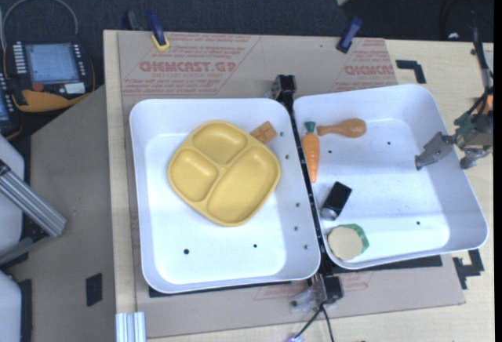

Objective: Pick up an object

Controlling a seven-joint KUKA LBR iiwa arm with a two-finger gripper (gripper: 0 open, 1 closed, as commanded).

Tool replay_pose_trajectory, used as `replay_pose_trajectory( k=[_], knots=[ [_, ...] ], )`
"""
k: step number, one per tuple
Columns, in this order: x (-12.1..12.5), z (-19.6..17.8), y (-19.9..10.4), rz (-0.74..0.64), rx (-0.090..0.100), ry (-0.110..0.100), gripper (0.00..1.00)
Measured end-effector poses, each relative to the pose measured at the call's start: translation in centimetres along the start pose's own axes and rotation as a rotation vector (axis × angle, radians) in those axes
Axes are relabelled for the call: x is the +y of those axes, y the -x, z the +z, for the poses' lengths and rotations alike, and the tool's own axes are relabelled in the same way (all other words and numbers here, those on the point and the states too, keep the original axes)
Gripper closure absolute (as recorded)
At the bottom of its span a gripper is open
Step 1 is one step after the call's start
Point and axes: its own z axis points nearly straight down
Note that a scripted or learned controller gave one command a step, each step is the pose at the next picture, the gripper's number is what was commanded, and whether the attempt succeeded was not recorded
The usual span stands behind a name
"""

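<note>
- Camera view puts the likeliest pick, a small black rectangular block (pixel 336 199), in the right white bin (pixel 439 234) near its left wall.
- Judging by looks, it is light and rigid, best pinched across its short sides; smooth faces might slip.
- Beside it lie an orange plastic carrot (pixel 311 154), a tan wooden pestle-like piece (pixel 343 128) and a round cream disc with green edge (pixel 347 241).
- Left white bin (pixel 157 238) carries a yellow divided plastic plate (pixel 224 172).
- Tool (pixel 451 150) hovers at the right bin's far right edge, well apart from the block, fingers spread, pinching nothing.

Right bin (pixel 408 109): centre and right floor open; carrot (pixel 311 155), black block (pixel 336 199), round piece (pixel 346 241) crowd left wall.
</note>
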Motion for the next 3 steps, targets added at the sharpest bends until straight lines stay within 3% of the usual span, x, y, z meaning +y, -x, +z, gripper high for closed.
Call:
replay_pose_trajectory(
  k=[1,3],
  knots=[
    [0.2,-0.6,-0.1,-0.004,-0.003,0.012,0.0],
    [0.9,9.4,-0.8,-0.004,0.0,0.006,0.0]
  ],
)
